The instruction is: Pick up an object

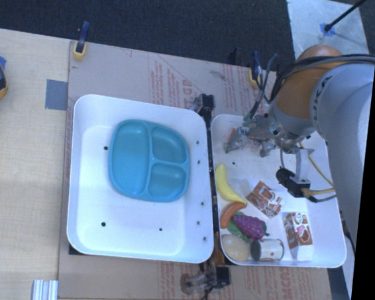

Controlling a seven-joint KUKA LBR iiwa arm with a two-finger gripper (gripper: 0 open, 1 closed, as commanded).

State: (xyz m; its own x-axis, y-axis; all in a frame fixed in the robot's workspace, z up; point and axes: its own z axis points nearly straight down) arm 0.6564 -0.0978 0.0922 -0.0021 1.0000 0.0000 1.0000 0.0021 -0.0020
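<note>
The objects I can pick from all lie in the right bin [336, 258], mostly at its near end. Closest to me I see a pale round thing [235, 249] in the near corner, with a small can [269, 250] lying on its side right beside it. A white packet with a brown picture [297, 232] sits just to the right of the can. A bunch of purple grapes [249, 226] rests just above the pale thing, touching an orange carrot [229, 214]. A little farther back I see a yellow banana [225, 184] near the bin's left wall, and a second small packet [265, 199] beside it.

At the far end of this bin my gripper [250, 141] hangs low over the white floor. Its fingers [235, 142] are spread apart, and nothing is between them. It is well apart from the food toys.

The left bin [83, 188] holds a blue tray with three parts [149, 160]. It lies flat toward the far side of that bin.
</note>
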